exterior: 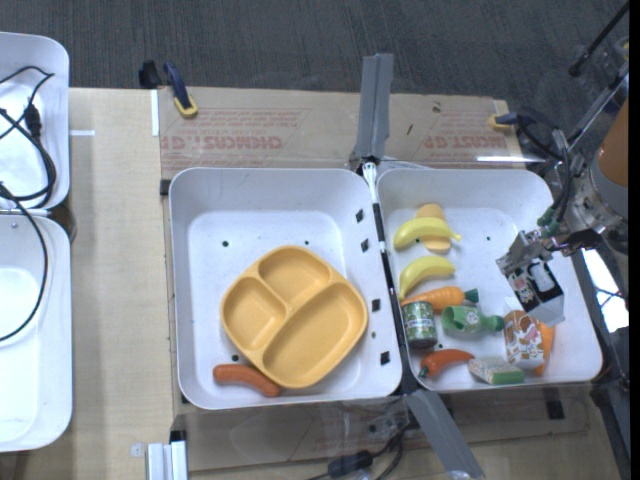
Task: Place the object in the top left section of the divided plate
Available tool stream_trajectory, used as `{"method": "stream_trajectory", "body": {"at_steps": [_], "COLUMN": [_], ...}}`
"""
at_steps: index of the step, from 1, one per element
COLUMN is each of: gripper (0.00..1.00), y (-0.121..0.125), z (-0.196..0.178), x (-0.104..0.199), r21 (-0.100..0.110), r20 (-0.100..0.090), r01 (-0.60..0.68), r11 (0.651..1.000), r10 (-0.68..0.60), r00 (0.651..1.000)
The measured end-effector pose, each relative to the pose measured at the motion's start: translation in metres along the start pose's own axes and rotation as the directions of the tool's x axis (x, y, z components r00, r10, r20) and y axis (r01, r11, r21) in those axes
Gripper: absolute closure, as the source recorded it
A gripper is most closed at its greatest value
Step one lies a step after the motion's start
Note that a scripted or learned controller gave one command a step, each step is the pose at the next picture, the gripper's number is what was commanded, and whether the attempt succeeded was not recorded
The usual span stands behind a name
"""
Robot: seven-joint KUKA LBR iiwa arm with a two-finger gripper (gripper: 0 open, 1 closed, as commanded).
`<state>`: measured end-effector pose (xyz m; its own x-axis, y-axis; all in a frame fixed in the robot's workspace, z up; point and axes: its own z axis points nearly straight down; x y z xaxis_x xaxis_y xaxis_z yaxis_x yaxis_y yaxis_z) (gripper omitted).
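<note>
A yellow divided plate [293, 315] lies in the left bin [190, 268], with nothing in its three sections. My gripper [528, 270] hangs over the right side of the right bin [490, 203], above and just left of an orange carton [525, 340]. Left of the gripper lie two bananas [425, 234], a carrot [441, 297], a green can [418, 324] and a green bottle [470, 319]. I see nothing held in the gripper.
A red-orange sausage [245, 376] lies in the left bin against the plate's lower left rim. A second orange vegetable [446, 360] and a small green-and-white pack [496, 372] sit at the right bin's front edge. A grey divider bar [374, 118] runs between the bins.
</note>
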<state>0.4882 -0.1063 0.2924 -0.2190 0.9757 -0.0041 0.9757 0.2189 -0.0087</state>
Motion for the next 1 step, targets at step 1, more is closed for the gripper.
{"method": "stream_trajectory", "body": {"at_steps": [1], "gripper": [1.00], "y": [0.0003], "z": [-0.0079], "x": [-0.0009], "r21": [0.002], "r20": [0.001], "r01": [0.001], "r11": [1.000], "r10": [-0.001], "r00": [1.000]}}
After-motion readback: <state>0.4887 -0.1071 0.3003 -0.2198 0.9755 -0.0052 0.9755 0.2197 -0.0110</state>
